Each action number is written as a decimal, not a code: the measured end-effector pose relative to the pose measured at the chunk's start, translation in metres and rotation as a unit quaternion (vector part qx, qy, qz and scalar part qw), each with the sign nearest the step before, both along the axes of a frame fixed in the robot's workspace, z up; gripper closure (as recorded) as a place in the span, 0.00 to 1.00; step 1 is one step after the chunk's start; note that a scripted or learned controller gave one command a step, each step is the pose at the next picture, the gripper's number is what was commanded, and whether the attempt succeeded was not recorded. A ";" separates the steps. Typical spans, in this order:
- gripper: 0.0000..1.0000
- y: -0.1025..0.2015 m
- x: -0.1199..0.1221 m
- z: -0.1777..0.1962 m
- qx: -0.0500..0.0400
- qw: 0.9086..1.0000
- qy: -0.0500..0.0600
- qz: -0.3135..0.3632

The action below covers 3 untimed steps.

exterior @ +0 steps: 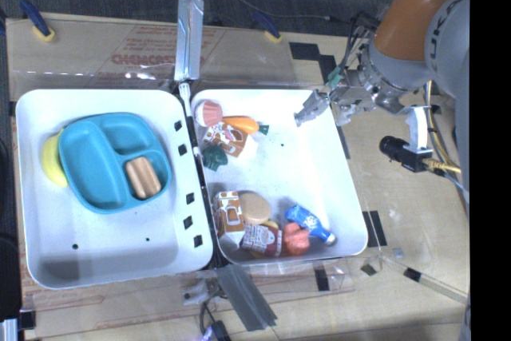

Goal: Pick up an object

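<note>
My gripper (323, 115) hangs over the back right corner of the right bin (319, 172), open, with nothing between its fingers. Along that bin's back left lie an orange carrot (239, 124), a pink round piece (209, 113), a brown-and-white packet (227, 141) and a small dark green item (214, 160). At the bin's front edge sit a brown box (229, 213), a tan bun (256, 208), a red-labelled pack (262, 239), a red item (295, 240) and a blue packet (310, 224). The gripper is well apart from all of them.
The left bin (104, 251) holds a blue divided plate (104, 152) with a brown sausage (142, 176) on it and a yellow item (53, 160) tucked under its left side. A silver clamp post (189, 36) stands behind the divider between the bins.
</note>
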State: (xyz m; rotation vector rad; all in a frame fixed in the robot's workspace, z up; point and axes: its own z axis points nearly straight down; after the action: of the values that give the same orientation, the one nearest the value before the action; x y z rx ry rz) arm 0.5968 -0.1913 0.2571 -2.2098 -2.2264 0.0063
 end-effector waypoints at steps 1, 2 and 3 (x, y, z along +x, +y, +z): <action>0.00 0.002 -0.022 0.067 -0.001 1.000 -0.004 -0.010; 0.00 0.007 -0.061 -0.030 0.001 0.997 0.001 0.082; 0.00 -0.004 -0.093 -0.139 0.002 0.990 0.001 0.139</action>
State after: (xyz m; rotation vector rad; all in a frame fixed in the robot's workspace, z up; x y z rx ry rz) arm 0.5043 -0.1952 0.1185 -1.8766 -2.5075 0.0050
